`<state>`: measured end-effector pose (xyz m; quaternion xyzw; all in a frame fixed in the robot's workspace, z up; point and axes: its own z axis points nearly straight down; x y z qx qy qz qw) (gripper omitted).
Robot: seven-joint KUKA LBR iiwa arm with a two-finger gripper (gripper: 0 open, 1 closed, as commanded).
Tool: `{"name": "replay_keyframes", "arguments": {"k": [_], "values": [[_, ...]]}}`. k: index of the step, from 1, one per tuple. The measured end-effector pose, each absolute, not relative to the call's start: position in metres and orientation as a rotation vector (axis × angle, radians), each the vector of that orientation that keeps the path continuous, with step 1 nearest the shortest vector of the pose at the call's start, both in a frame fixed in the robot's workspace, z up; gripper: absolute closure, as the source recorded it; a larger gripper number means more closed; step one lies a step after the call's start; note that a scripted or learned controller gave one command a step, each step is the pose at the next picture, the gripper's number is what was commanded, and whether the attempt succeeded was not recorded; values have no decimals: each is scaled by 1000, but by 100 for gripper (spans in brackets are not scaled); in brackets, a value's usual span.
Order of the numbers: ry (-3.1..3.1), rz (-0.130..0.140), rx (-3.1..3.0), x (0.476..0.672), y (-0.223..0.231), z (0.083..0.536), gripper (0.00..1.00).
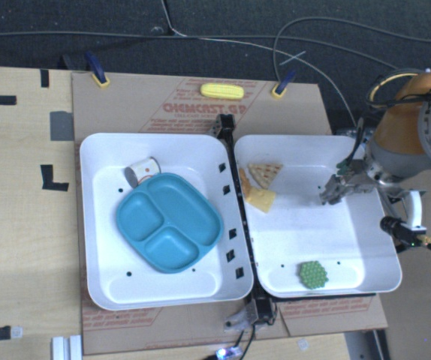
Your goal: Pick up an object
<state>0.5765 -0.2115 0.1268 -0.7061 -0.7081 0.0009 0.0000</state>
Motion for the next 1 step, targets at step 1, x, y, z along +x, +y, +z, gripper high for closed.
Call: {"name": "replay_keyframes", "arguments": {"k": [1], "values": [[-2227, -3, -2222, 587, -209, 176, 100]]}}
